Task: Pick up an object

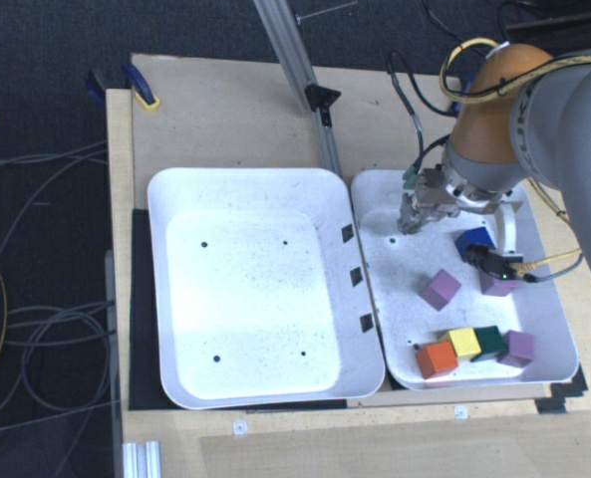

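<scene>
My gripper (pixel 411 219) hangs low over the back left part of the right bin (pixel 395 267), above bare bin floor. No block lies under it. The nearest blocks are a blue one (pixel 473 241) to its right and a purple cube (pixel 441 289) in front of it. Another purple block (pixel 496 284) lies by the black cable plug. Along the bin's front edge sit an orange block (pixel 437 358), a yellow one (pixel 464 343), a green one (pixel 489 341) and a purple one (pixel 520 347).
The left bin (pixel 175 207) lies beside the right one, joined by black clips. A slanted metal pole (pixel 295 58) rises behind the bins. Cables loop around the arm's orange band (pixel 499 78) and over the right bin's right side.
</scene>
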Controlling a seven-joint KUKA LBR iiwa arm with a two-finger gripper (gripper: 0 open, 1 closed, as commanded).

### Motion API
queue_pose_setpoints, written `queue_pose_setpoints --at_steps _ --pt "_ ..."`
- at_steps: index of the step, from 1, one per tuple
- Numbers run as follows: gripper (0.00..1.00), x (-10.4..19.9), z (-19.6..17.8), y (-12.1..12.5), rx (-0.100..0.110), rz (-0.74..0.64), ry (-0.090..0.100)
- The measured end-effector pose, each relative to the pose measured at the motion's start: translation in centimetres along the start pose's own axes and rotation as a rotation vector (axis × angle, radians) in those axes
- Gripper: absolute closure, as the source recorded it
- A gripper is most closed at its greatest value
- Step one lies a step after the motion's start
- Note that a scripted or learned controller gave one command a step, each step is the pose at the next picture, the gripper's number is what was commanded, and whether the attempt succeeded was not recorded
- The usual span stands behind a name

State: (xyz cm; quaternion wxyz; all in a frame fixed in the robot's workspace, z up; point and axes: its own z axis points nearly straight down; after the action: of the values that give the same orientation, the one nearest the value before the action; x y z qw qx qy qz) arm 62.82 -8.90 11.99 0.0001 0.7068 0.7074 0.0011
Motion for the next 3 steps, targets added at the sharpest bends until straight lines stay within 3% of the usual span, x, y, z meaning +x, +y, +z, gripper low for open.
queue_pose_setpoints --at_steps 2,3 --pt "1.0 -1.0 -11.9 1.3 -0.008 0.0 -0.003" --pt "1.0 -1.0 -9.7 1.3 0.004 0.0 -0.002"
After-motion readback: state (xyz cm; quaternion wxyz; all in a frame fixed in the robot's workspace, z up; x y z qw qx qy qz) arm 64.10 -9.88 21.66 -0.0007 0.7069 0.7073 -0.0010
